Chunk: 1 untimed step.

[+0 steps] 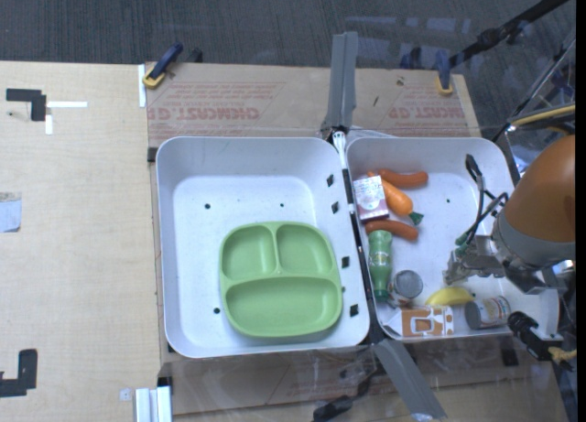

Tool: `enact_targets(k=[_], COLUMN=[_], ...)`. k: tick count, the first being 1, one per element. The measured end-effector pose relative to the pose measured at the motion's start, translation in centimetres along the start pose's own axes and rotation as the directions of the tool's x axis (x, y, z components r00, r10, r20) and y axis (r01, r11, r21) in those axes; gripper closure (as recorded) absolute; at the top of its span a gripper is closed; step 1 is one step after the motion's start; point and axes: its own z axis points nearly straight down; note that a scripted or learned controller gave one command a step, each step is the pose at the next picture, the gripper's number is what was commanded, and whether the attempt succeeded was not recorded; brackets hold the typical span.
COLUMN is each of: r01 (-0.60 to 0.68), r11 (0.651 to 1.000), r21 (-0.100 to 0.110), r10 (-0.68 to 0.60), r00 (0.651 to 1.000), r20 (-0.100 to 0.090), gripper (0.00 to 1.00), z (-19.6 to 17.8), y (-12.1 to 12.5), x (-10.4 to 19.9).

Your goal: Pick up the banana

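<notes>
Camera view: you look down at a slant on the worktop [73,228] and its two white bins.
Left bin [183,228]: you see a green divided plate [279,281] lying flat in it, toward the near side.
Right bin [439,159]: you see the loose items gathered along its left wall and near edge.
Banana [449,297]: it lies near the front of the right bin, between a small metal can [407,283] and a small bottle [485,310], just behind an orange-and-white carton [426,322].
Other items: two carrots [400,199], a red-and-white packet [368,196] and a green bottle [379,260] sit along the left wall.
Arm: it enters from the right, orange band above the wrist.
Gripper [467,263]: it hangs just above and behind the banana.
Fingers: you cannot tell whether they are open or closed; nothing is visibly held between them.
</notes>
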Motion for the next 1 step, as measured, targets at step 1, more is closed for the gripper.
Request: enact_targets(k=[1], r01=[0.0], r11=[1.0], r21=[0.0], r10=[0.0], r00=[1.0], r20=[0.0], gripper=[0.0], z=[-0.01], y=[0.0], x=[0.0])
